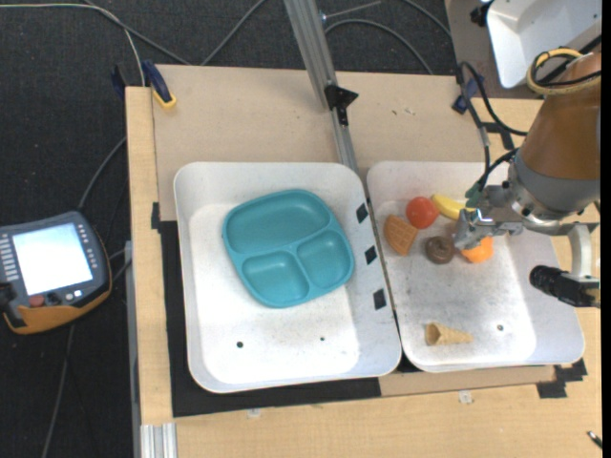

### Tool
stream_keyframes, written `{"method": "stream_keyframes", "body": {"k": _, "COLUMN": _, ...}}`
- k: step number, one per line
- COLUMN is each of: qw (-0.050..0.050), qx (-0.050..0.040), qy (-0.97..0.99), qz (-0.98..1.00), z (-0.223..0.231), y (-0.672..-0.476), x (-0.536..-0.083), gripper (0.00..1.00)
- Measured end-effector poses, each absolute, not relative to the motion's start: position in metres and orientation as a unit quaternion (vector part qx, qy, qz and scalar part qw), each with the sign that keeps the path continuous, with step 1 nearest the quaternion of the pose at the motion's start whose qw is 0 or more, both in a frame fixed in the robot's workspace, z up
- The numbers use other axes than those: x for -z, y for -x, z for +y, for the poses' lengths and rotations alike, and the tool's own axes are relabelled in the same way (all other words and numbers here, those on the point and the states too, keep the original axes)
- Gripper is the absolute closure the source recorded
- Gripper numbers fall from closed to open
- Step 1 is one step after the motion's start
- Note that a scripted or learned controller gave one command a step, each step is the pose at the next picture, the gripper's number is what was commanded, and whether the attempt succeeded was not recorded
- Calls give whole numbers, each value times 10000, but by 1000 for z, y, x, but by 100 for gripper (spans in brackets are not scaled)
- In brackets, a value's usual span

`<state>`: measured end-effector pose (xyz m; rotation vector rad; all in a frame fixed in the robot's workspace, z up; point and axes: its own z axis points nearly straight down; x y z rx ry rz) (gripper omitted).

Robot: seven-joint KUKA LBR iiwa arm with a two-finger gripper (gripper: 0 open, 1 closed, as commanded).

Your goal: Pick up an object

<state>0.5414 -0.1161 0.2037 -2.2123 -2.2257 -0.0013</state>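
Observation:
The right bin (496, 351) holds several small toy foods. A red tomato (421, 211) and a yellow banana (446, 204) lie near its far side. A tan bread-like piece (401, 235) and a brown round piece (439, 249) sit just in front of them. My gripper (470, 231) hangs low over the right bin, right above an orange piece (479, 249) and partly covering it. The brown piece is just to its left. An ice-cream cone (447, 333) lies alone near the bin's front.
The left bin (215, 351) bears a teal divided plate (286, 246). A metal pole (315, 46) slants up from between the bins. The arm's body (563, 151) hangs over the right bin's far right corner. A teach pendant (48, 270) lies off the bench at left.

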Motion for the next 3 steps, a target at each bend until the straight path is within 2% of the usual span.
{"method": "stream_keyframes", "body": {"k": 2, "qw": 22, "qx": 8, "qy": 7043, "qz": -7099, "z": -5, "y": -545, "x": -201, "gripper": 100}}
{"method": "stream_keyframes", "body": {"k": 3, "qw": 6, "qx": 18, "qy": 7043, "qz": -7099, "z": 52, "y": -551, "x": -216, "gripper": 100}}
